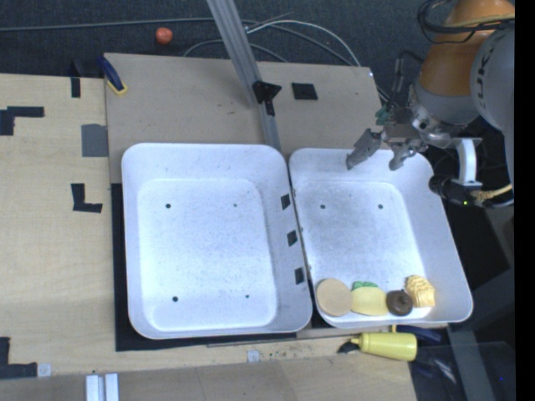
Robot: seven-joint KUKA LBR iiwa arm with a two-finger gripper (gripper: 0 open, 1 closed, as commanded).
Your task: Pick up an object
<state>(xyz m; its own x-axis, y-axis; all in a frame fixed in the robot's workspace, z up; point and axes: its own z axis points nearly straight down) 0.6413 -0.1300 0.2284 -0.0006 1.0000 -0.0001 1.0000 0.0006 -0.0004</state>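
Observation:
My gripper (378,157) hangs over the far edge of the right bin (435,224), its two fingers spread open with nothing between them. Along that bin's near wall lie several small objects: a tan round disc (333,296), a green piece (364,286) partly behind a pale yellow lump (368,302), a dark brown ring (399,304) and a yellow ridged piece (420,291). All of them sit far from the gripper, toward the front of the bin.
The left bin (142,224) stands beside the right one. A yellow-handled tool (386,345) lies on the bench just in front of the right bin. A grey pole (242,57) slants up behind the bins. A small orange ball (164,34) rests far back.

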